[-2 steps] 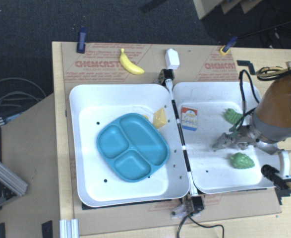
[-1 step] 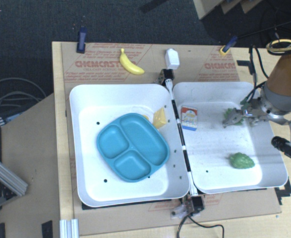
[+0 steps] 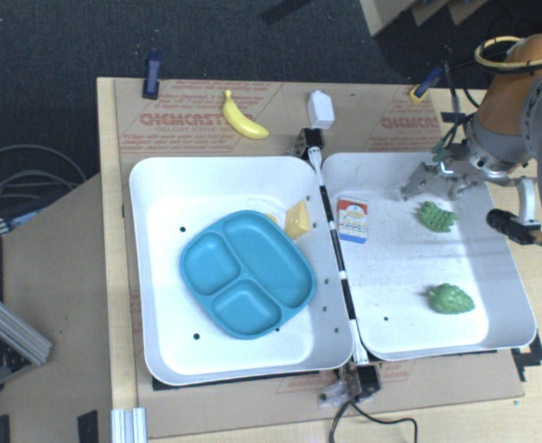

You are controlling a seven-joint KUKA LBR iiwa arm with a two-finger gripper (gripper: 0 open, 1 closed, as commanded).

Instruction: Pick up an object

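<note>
In the right bin (image 3: 492,335) lie a small white and orange box (image 3: 352,220) by the left wall, a green lumpy object (image 3: 434,216) near the back, and a second green lumpy object (image 3: 450,298) closer to the front. My gripper (image 3: 433,188) hangs at the back of that bin, just above and behind the first green object, open, with nothing between its fingers. The left bin (image 3: 160,340) holds a blue divided plate (image 3: 246,271) and a yellow wedge (image 3: 297,220) at the plate's far right edge.
A yellow banana (image 3: 244,119) and a small white block (image 3: 320,109) lie on the board behind the bins. A blue clip (image 3: 151,74) sits at the board's back left corner. Cables run along the divider between the bins.
</note>
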